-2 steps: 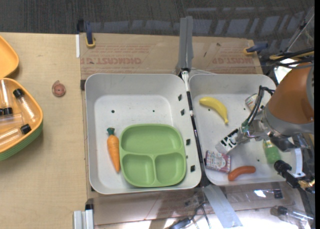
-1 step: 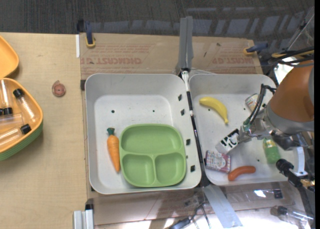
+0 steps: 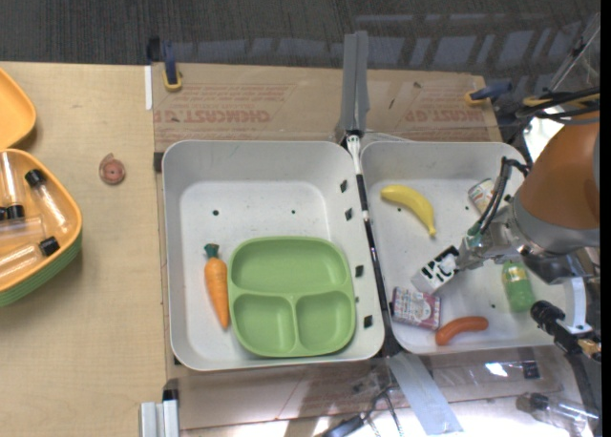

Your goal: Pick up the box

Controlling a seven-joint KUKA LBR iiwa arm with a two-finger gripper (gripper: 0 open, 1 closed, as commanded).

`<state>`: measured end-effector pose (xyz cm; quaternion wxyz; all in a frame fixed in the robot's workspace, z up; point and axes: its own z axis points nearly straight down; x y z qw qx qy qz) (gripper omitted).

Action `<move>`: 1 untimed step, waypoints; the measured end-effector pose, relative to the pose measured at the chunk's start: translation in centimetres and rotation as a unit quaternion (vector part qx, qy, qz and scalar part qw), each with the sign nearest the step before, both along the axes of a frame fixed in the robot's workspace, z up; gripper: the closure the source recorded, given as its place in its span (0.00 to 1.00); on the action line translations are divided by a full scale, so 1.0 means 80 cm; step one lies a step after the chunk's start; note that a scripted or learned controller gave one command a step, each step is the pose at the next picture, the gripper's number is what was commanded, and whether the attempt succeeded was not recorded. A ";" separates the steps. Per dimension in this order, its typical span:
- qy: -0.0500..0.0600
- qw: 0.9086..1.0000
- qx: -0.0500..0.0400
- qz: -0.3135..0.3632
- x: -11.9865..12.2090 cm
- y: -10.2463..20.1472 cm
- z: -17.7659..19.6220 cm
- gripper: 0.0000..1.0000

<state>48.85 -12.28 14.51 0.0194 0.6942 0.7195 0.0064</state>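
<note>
The box [image 3: 414, 307] is a small pink and white carton lying flat near the front left corner of the right bin [image 3: 382, 225]. My gripper [image 3: 437, 271] hangs over the right bin, just above and to the right of the box, close to its upper edge. The grey arm with its orange band [image 3: 571, 182] reaches in from the right. Nothing is visibly held.
In the right bin lie a banana [image 3: 411, 206], a red sausage [image 3: 461, 328] right of the box, a green bottle [image 3: 516, 286] and a pale packet [image 3: 481, 196]. The left bin [image 3: 191, 225] holds a green divided plate [image 3: 290, 296] and a carrot [image 3: 217, 284].
</note>
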 end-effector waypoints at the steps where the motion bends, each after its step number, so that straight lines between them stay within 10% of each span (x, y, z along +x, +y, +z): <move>1: 0.000 1.000 0.000 0.000 0.001 -0.001 0.010 1.00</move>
